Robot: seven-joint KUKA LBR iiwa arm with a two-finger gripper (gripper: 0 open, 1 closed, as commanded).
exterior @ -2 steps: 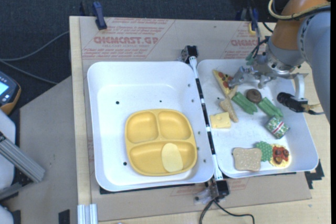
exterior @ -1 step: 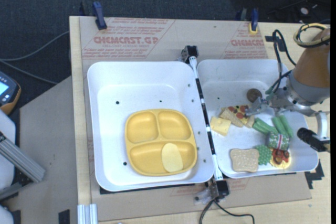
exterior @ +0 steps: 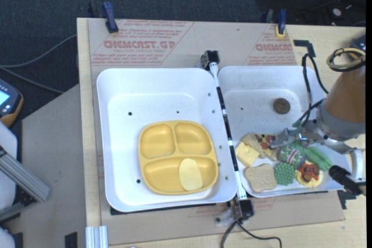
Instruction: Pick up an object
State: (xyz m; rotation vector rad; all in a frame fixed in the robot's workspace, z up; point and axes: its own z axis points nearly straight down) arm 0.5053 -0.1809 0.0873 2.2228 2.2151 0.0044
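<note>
The robot's arm [exterior: 343, 110] came in as a thick, rounded limb, smooth-skinned like moulded casing. Its upper stretch showed a broad orange-brown band, dull and slightly blurred, and below that the shell turned pale grey toward the wrist. A loop of yellowish cable [exterior: 345, 58], edged in black, curled above the orange part. Thin black cables ran beside the arm, one of them curving along its inner side. At the wrist the grey gave way to a cluster of small metal parts, silvery and dark, too tangled to make out singly. A black piece stuck out lower down, by a white bracket.
</note>
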